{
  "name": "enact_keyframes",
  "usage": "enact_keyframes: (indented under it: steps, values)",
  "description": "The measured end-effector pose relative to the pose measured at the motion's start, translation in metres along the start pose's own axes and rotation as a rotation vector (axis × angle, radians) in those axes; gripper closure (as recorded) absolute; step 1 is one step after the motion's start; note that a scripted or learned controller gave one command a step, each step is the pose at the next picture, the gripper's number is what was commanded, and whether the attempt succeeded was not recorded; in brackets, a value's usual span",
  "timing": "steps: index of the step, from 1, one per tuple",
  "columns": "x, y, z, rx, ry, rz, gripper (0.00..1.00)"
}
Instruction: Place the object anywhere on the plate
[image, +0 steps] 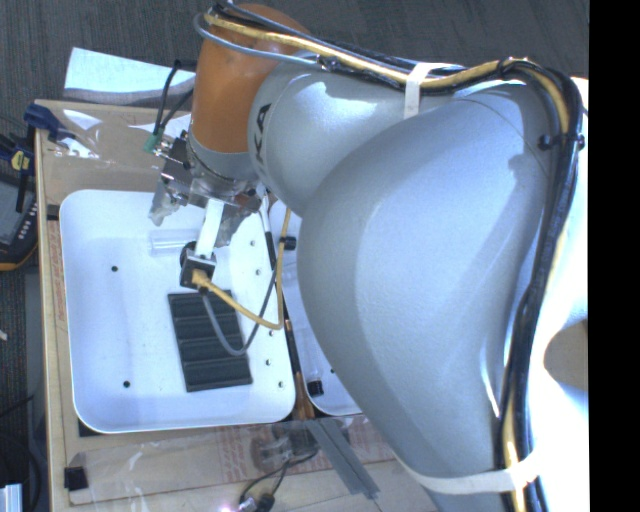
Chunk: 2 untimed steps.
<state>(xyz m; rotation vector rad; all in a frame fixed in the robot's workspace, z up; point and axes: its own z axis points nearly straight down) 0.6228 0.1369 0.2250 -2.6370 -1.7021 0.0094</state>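
**Gripper above the left bin**

The gripper (170, 203) hangs over the upper part of the left bin (100, 300). I cannot tell if it is open or closed, or if it has hold of anything. A black ribbed slab (208, 342) lies flat in the same bin, nearer its lower edge, apart from the gripper

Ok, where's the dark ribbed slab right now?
In the camera view, the dark ribbed slab lies flat in the left-hand white bin, toward its lower right, close to the bin's right wall and below the end effector.
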Motion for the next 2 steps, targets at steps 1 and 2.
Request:
enact_keyframes:
  steps: [1, 2]
  values:
    - [-0.028, -0.027, -0.064, -0.003, 0.003, 0.122, 0.00]
    - [-0.005, -0.016, 0.010, 0.001, -0.001, 0.116, 0.00]
